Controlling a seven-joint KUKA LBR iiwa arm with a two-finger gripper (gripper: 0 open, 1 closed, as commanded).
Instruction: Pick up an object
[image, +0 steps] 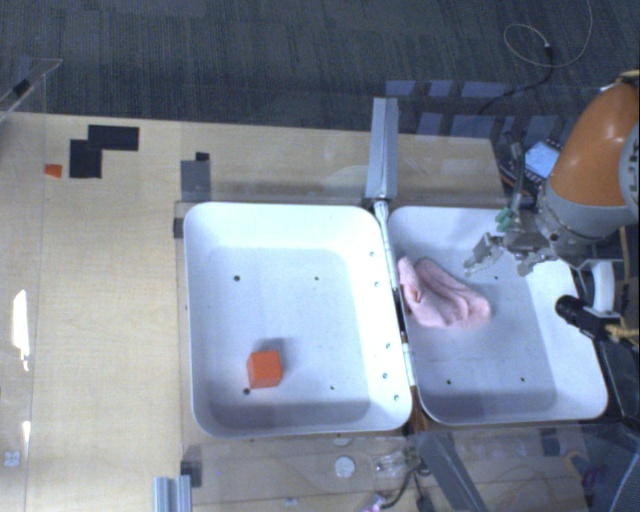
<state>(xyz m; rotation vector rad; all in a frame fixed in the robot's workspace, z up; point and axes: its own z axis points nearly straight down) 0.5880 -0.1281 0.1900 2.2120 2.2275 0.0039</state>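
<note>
A soft pink cloth (443, 297) lies bunched up in the right bin (520, 400). It sits near the bin's left wall, a bit above the middle. One end of it touches or nearly touches that wall.

The hand (508, 252) is above the same bin, up and to the right of the cloth. Its thin fingers (478, 256) are spread apart, and nothing is between them. The nearest fingertip is close to the top right edge of the cloth, but I cannot tell if it touches it.

The grey arm (600, 215) comes in from the right. It has a big orange band (590, 150) above the hand.

The left bin (215, 235) sits right beside the right bin, and their walls meet in the middle. A small orange block (265, 369) lies in the left bin, near its lower left part. It is well apart from the cloth and the hand.

Both bins rest on a pale wooden bench (100, 330). In the far left corner of the bench are some black shapes (98, 148) and a tiny orange mark (53, 171).
</note>
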